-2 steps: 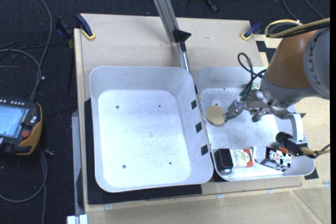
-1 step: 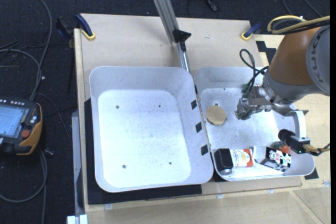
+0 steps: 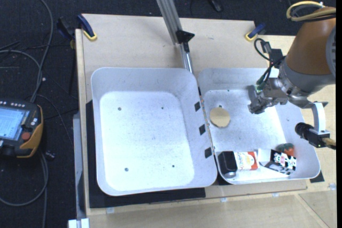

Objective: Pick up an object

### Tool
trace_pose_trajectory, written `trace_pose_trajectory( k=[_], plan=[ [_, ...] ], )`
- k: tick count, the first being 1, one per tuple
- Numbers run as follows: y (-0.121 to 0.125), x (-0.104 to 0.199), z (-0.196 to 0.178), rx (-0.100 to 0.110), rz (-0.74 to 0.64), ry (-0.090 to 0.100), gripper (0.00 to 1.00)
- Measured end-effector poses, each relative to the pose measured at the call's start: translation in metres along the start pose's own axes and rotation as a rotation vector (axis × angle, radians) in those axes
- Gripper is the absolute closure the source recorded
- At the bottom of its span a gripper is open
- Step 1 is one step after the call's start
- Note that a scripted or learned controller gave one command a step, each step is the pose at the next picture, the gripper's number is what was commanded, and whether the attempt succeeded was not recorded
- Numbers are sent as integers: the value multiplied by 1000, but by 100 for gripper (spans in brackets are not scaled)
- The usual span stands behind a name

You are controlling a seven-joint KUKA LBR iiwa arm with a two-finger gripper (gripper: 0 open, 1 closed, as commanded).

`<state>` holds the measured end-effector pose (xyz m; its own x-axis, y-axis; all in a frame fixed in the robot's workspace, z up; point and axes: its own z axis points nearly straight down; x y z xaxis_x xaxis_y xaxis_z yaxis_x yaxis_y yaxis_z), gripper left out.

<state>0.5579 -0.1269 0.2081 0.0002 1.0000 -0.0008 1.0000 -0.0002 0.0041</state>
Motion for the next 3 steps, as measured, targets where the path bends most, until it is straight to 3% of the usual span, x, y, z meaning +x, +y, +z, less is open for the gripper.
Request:
trace_pose_trajectory(
  k=[1,3],
  plan=[
    [0,0,-11,3,0,1,100],
    [-4,92,-13,4,-5,2,100]
  ],
)
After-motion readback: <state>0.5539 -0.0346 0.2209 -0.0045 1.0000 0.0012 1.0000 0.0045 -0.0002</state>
